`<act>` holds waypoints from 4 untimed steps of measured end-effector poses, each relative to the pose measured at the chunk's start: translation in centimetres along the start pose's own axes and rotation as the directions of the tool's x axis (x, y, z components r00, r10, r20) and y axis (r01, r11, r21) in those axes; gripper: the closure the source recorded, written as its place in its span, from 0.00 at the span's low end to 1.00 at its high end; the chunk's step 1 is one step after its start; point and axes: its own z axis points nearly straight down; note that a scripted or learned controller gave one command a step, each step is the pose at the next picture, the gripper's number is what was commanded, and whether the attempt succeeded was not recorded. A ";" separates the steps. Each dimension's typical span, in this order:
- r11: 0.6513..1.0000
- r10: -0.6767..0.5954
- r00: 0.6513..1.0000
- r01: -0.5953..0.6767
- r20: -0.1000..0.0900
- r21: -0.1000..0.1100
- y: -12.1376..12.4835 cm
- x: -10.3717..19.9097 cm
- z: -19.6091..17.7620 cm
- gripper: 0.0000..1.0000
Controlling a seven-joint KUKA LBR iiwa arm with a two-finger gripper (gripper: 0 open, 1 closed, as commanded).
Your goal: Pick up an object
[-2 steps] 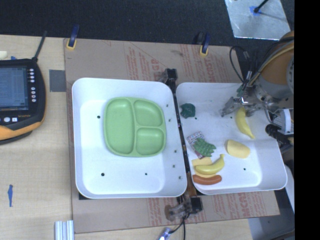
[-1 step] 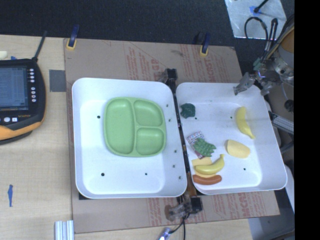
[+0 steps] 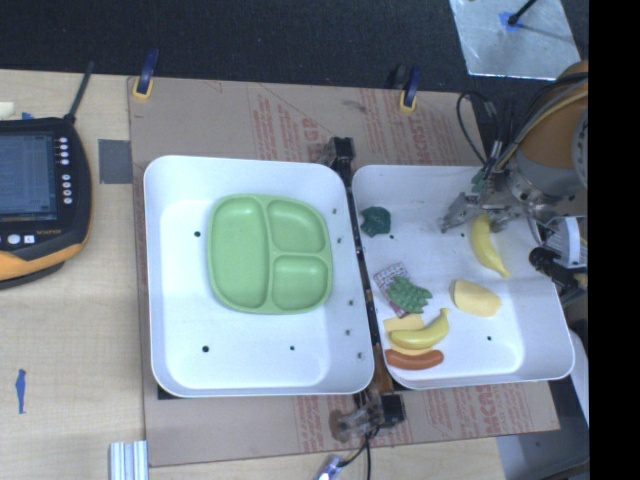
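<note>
Yellow banana [image 3: 489, 247]: lying in the upper right part of the right bin [image 3: 520, 363], a smooth, curved toy fruit, tapering at both ends, its upper end sitting just beside the claw.
Claw [image 3: 478, 211]: hanging low over the right bin at the frame's right; its dark metal fingers are spreading apart, with nothing showing between them.
Other objects in the right bin: a dark green leafy piece [image 3: 376, 221] is resting near the bin's left wall; a bumpy green cluster [image 3: 408, 293] is lying on a small printed packet [image 3: 388, 276]; a pale yellow wedge [image 3: 475, 298] is sitting right of centre; a second banana [image 3: 420, 332] is touching a red sausage [image 3: 413, 359] at the lower left.
Left bin [image 3: 175, 363]: holding a light green divided plate [image 3: 269, 254], glossy plastic with three compartments and rounded corners.
Counter [image 3: 60, 348]: pale wood grain, carrying a brown cardboard sheet [image 3: 260, 118] under both bins.
Surroundings: an orange-edged handheld pendant [image 3: 35, 198] is lying at the left edge; dark carpet is running along the top.
</note>
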 end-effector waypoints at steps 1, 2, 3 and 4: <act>1.000 0.000 1.000 0.000 0.001 -0.004 0.4 -0.3 -0.1 0.00; 1.000 -0.001 1.000 0.001 0.000 -0.004 1.7 -0.3 -0.1 0.00; 1.000 0.000 1.000 0.000 0.001 -0.001 -1.5 -0.3 -0.1 0.00; 1.000 0.001 1.000 -0.001 -0.001 -0.002 -6.3 -0.3 -7.0 0.00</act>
